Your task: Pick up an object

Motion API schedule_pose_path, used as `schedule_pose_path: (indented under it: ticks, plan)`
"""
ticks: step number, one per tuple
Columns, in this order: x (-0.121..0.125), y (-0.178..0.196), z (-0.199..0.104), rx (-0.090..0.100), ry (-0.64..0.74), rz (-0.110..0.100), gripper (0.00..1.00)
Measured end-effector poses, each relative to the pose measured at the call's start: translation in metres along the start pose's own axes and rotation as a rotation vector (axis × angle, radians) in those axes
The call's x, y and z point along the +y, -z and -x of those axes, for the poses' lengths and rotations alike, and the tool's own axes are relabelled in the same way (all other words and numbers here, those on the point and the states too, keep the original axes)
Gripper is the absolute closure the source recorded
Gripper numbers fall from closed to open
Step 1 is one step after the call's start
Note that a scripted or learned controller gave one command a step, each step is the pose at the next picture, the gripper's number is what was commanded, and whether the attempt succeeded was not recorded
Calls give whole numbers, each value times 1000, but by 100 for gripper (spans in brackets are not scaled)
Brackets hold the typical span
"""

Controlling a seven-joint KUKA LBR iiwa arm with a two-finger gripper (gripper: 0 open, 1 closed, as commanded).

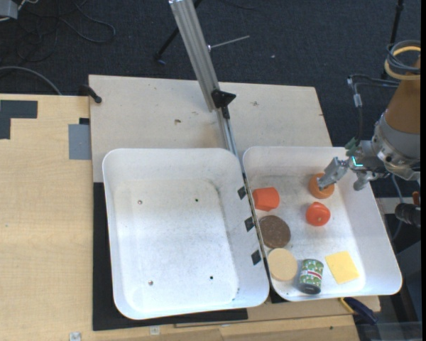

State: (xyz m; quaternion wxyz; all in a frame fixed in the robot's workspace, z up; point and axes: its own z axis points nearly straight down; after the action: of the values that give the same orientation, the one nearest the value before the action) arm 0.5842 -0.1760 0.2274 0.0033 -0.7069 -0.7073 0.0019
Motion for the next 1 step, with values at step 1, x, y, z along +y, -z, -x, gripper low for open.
schedule_pose_path:
  ticks: [1]
  plan:
    - [1, 3, 0, -1, 1, 5, 0]
